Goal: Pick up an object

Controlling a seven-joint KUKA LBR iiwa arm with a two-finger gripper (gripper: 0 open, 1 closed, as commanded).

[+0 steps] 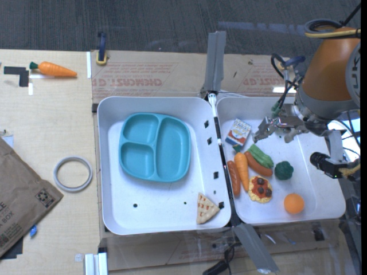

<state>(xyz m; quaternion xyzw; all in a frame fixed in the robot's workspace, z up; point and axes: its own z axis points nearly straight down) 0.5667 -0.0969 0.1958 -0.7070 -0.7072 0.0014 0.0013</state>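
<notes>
Pincer (274, 128) is hovering in right bin (321, 211), upper part; grip state is reading unclear. Pickle (261, 155) is lying just below-left, long axis running diagonal, upper-left to lower-right.

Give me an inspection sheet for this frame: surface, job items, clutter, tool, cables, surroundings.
Surface: left bin and right bin side by side on the bench.
Job's things: right bin holds carton, carrot, sausage, hot dog, broccoli, mini pizza, orange. Left bin holds blue divided plate and pizza slice.
Clutter: second carrot, tape ring, cardboard box on the bench.
Tool: tool above the right bin beside the carton, holding nothing visible.
Cables: wires by the wrist.
Surroundings: dark carpet.
</notes>
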